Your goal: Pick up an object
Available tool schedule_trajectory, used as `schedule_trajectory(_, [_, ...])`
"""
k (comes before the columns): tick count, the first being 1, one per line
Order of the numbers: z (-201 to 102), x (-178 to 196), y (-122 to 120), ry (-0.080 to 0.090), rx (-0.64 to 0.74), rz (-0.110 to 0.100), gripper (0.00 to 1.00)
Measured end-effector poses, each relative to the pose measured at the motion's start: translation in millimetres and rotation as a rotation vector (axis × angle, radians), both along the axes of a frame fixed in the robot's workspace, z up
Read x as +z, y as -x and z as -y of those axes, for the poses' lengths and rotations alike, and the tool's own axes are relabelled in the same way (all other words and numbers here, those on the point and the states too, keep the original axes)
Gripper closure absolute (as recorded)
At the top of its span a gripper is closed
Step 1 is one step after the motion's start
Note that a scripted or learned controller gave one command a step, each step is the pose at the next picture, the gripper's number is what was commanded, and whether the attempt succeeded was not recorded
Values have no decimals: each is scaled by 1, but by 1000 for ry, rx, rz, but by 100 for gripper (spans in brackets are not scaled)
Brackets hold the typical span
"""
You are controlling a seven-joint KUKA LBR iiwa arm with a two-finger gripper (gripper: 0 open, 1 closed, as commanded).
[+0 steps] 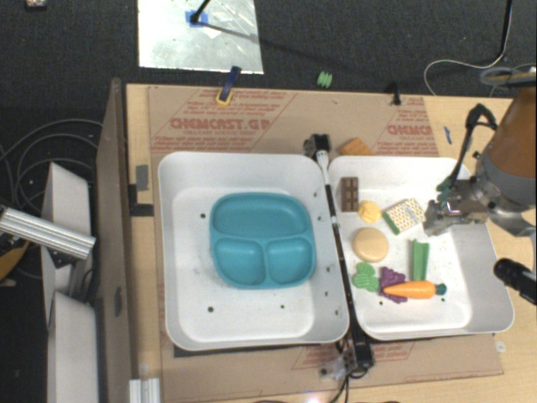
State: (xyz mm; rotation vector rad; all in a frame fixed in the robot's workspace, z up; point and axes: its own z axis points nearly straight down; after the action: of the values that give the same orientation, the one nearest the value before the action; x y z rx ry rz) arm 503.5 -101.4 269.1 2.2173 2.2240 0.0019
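The right bin holds several toy foods: a brown chocolate bar, a small yellow piece, a checkered yellow-green block, a tan round bun, a green stick, a green leafy piece, purple grapes and an orange carrot. My gripper hangs over the bin's right part, just right of the checkered block and above the green stick. Nothing shows between its fingers.
The left bin holds a teal divided plate. An orange block lies on the cardboard behind the bins. Cables run at the far right, and a black part sticks in beside the right bin's edge.
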Motion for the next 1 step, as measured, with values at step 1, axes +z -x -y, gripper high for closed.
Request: schedule_trajectory(1, [61,-60,1,2,-8,-5,0])
